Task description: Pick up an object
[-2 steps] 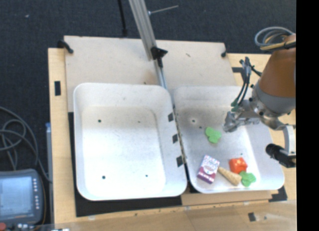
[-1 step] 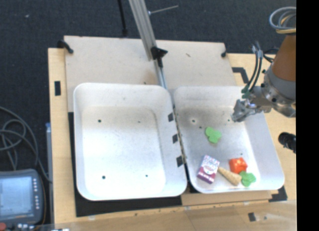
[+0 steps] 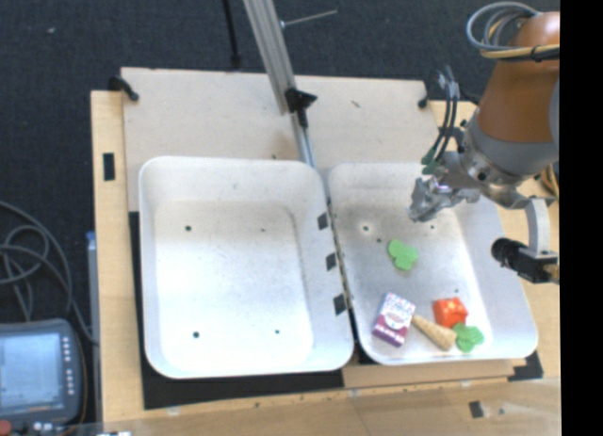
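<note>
Since the whole pick comes down to where the nearest thing sits off the gripper [image 3: 429,202], that's the bit to look at: the green piece [image 3: 403,255] lies at about 7 o'clock from it, near but clearly apart, with bare bin floor between the two. Only one arm on this rig, so no question of which one goes. The gripper hangs over the upper middle of the right bin [image 3: 499,265], and I honestly can't tell how it's set from this slanted top view; it's a grey metallic blob at this size. Nothing visibly sits in it.

The green piece is small, lumpy and roundish, bright green, no real long axis I can make out, so my guess is approach angle doesn't matter much for it. It sits alone mid-bin, which looks like the easiest target.

Everything else is bunched toward 5 to 6 o'clock from the gripper, well apart from it, along the bin's near edge: a purple-and-white box [image 3: 394,319], a tan cone [image 3: 433,331] just beside it with its long axis running roughly 10 to 4 o'clock, a red block [image 3: 450,312], and a second green bit [image 3: 468,337] at the cone's fat end. Those look touching or nearly so, hard to say which. Crowded picks there seem riskier to me. The left bin [image 3: 236,265] has no part in this.
</note>
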Action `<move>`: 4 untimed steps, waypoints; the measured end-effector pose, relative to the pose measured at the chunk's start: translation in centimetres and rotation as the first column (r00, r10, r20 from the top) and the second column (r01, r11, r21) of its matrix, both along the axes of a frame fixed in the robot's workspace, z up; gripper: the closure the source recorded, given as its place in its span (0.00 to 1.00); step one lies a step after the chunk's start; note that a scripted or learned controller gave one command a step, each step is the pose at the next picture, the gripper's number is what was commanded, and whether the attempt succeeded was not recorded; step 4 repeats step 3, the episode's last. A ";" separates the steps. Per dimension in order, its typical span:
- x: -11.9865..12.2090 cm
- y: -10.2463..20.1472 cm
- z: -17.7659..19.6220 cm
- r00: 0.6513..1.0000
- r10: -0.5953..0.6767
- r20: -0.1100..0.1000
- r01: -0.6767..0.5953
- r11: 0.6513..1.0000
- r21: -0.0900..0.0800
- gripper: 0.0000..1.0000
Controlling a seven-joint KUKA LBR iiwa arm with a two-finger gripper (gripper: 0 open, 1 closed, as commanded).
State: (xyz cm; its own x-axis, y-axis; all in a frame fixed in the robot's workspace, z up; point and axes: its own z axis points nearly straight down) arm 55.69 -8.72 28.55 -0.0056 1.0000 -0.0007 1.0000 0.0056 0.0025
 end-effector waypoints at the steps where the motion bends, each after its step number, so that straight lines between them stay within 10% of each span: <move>1: 0.5 5.1 0.0 1.000 0.001 0.000 -0.001 1.000 0.001 1.00; 3: 3.1 15.6 -3.7 1.000 0.001 -0.002 -0.001 1.000 0.001 1.00; 4: 3.1 15.6 -3.7 1.000 0.001 -0.002 -0.001 1.000 0.001 1.00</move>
